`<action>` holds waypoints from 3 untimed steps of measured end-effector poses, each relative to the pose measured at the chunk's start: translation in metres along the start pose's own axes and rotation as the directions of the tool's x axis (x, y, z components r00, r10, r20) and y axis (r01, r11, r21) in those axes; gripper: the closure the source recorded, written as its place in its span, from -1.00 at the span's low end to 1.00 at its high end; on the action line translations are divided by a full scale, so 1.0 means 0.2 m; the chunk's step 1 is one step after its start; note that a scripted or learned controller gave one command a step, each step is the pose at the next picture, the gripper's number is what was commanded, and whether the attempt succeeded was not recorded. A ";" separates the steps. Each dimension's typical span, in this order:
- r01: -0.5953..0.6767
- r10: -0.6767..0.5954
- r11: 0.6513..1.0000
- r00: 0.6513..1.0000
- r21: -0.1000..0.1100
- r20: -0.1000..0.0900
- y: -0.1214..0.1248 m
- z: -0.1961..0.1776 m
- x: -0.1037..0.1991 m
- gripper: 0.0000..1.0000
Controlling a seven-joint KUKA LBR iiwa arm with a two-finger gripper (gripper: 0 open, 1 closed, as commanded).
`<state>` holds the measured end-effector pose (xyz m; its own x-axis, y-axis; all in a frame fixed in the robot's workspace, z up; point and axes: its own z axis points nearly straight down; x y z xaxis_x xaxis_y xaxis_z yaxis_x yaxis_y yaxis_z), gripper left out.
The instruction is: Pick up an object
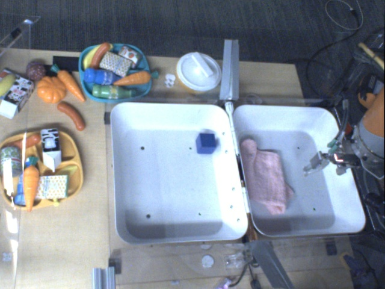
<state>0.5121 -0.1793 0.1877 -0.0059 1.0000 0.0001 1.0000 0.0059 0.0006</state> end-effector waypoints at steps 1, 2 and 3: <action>0.031 -0.031 1.000 1.000 -0.005 0.000 0.21 0.46 0.41 -1.00; 0.133 -0.133 0.991 0.991 -0.016 0.004 0.49 0.48 0.21 -1.00; 0.260 -0.260 0.965 0.966 -0.016 0.007 0.51 0.48 0.44 -1.00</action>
<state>0.6133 -0.0910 0.0917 -0.2658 0.9640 -0.0074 0.9639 0.2659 0.0164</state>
